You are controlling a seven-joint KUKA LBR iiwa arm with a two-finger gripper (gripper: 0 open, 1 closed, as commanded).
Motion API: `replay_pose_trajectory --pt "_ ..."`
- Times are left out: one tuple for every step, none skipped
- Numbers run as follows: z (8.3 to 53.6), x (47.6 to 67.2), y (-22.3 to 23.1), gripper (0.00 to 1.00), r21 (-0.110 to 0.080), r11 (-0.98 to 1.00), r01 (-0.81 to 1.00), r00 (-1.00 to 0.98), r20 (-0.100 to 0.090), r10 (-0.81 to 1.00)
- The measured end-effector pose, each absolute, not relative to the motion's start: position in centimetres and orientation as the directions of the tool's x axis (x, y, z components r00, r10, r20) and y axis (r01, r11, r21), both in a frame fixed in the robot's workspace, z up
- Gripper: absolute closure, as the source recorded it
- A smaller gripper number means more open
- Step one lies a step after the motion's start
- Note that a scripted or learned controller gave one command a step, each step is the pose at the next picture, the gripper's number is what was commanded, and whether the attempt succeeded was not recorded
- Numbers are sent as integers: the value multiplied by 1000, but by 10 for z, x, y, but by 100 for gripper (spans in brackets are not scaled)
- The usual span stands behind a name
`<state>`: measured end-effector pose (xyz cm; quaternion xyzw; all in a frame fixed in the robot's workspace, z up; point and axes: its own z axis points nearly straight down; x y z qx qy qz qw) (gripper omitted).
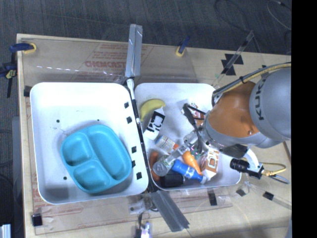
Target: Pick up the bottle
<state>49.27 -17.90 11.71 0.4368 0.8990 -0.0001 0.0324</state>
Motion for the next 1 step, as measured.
replay_pose_trajectory --pt "127 478 -139 0 2 476 879 -476 -3 879"
